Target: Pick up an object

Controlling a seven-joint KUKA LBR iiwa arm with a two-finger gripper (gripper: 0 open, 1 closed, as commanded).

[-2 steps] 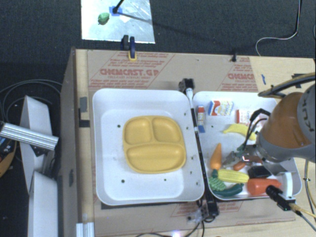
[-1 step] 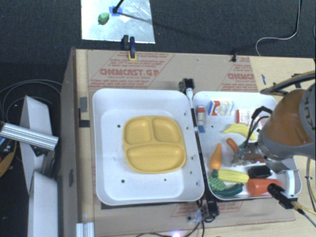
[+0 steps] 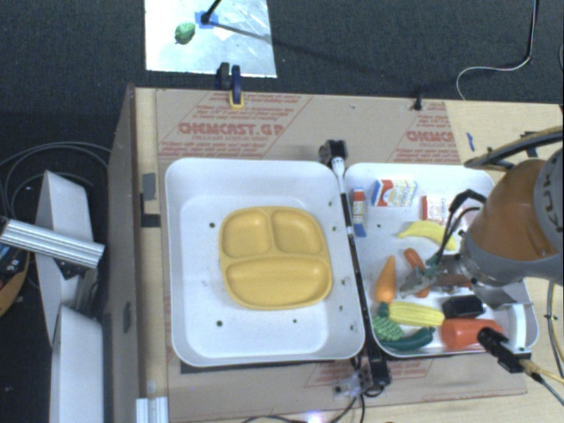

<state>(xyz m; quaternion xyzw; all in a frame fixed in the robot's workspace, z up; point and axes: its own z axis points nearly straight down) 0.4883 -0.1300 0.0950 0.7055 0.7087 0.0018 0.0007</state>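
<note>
The jaws are seen spread apart, with nothing lodged between the fingers; the gripper [image 3: 421,280] is lowered into the right bin [image 3: 467,179], its tips just beside a small carrot [image 3: 386,279] and just above a toy corn cob [image 3: 415,313].

In the camera view, the right bin is crowded with play food. The carrot lies tilted near the bin's left wall, with the corn cob below it and a green pod-like piece [image 3: 407,339] under that, against the front wall. A banana [image 3: 424,231] lies nearer the back, a red-orange block [image 3: 464,333] sits to the front right, and small printed cartons [image 3: 393,192] stand at the rear. The left bin [image 3: 198,236] holds a yellow divided plate [image 3: 271,257] with three compartments, well apart from the gripper.

The carrot is judged the likeliest target. It appears to be light, rigid moulded plastic, smooth and somewhat slippery, tapering toward one end. A hold across its thicker middle would be advised, since the taper could squirt it out of the fingers. The ridged corn cob would likely offer better friction. The bins are smooth white plastic with rounded corners.
</note>
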